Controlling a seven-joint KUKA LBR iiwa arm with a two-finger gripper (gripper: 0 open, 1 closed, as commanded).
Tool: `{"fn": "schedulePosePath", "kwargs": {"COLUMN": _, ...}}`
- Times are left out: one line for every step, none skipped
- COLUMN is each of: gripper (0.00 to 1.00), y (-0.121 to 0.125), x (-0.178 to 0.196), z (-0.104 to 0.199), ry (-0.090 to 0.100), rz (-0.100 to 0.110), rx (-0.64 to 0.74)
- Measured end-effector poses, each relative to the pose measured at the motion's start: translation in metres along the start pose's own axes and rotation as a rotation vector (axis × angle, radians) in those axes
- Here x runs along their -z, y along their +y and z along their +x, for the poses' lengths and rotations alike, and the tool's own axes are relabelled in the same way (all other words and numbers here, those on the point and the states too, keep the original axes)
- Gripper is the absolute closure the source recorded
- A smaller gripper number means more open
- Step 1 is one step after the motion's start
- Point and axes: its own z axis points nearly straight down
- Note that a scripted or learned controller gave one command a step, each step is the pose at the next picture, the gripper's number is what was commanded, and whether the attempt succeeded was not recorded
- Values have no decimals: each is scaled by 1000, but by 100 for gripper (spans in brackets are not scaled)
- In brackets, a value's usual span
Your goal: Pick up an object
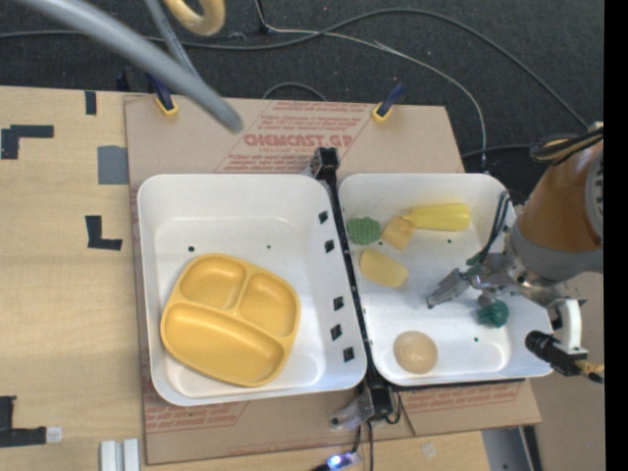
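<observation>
Down in the right bin (388, 196), a small teal object (493, 313) lies on the white floor just below and to the right of the claw (446, 290), near it but not between its fingers. The claw points left, away from the teal piece, and its 2 grey fingers spread apart in a narrow V with nothing gripped between them. Whether the teal piece touches the wrist housing behind the claw is hard to judge, since the 2 overlap at this slant.

Left of the claw lies a pale yellow block (383, 269), well apart from the fingertips. Above the claw and to its left sit a small yellow piece (397, 233), a green knobbly ball (364, 230) and a long yellow object (440, 217) near the bin's far wall. Below the claw and to its left rests a beige ball (415, 351).

Behind the claw the grey arm with its orange band (557, 209) comes in over the bin's right wall. Farther left of the claw, past the black divider, the left bin (157, 204) holds a yellow tray (231, 318) with 3 compartments.

Both bins stand on a brown cardboard sheet (294, 135) with red print, held by 2 clamps at its far edge. Beyond it is a dark carpet (412, 47) crossed by cables, with a light wooden bench (49, 283) at the far left.
</observation>
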Motion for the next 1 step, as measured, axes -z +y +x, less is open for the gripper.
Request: {"fn": "schedulePosePath", "kwargs": {"gripper": 0, "y": 0, "x": -40, "z": 0, "ry": -3, "rz": -6, "rx": 1}}
